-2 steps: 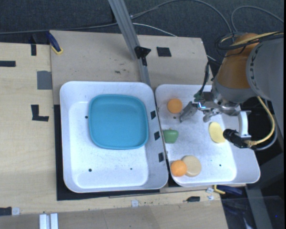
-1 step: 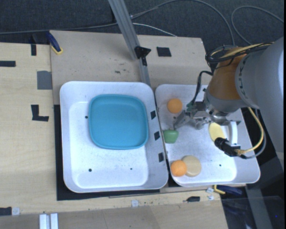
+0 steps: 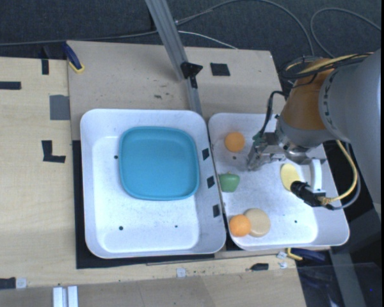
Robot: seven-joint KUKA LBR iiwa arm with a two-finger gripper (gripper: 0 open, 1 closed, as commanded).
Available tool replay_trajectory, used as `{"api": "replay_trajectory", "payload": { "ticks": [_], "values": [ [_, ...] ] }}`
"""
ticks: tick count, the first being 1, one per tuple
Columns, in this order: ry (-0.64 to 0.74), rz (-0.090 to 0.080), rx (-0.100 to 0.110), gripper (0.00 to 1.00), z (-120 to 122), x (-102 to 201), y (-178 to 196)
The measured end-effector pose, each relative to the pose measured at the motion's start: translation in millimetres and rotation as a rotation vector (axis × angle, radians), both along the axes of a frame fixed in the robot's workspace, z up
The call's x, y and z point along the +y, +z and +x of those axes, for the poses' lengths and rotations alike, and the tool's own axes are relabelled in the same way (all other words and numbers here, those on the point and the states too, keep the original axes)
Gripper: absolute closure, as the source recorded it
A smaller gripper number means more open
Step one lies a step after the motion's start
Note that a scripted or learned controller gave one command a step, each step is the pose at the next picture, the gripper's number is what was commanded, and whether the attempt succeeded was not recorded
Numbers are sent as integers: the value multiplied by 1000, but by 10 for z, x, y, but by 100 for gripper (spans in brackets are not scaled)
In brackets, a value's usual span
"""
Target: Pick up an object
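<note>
Right bin [image 3: 320,232] bare at centre, gripper [image 3: 255,160] near its left wall, grip state unclear, orange ball [image 3: 234,141] beside.

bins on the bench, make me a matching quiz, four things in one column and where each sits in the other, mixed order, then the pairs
Things:
1. blue plate
2. green object
3. yellow object
4. beige ball

Places:
A. right bin, near its front edge, touching an orange ball
B. right bin, against the divider side
C. left bin
D. right bin, just right of the tool

Pairs: 1-C, 2-B, 3-D, 4-A
</note>
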State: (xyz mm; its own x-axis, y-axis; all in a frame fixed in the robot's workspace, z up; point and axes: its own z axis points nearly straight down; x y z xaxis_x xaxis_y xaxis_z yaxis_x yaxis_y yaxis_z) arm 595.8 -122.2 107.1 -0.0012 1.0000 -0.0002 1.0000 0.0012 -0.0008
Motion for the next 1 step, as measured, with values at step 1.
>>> {"api": "replay_trajectory", "payload": {
  "ticks": [1],
  "values": [
    [-1, 0, -6, 100, 6, 22, 625]
  ]
}}
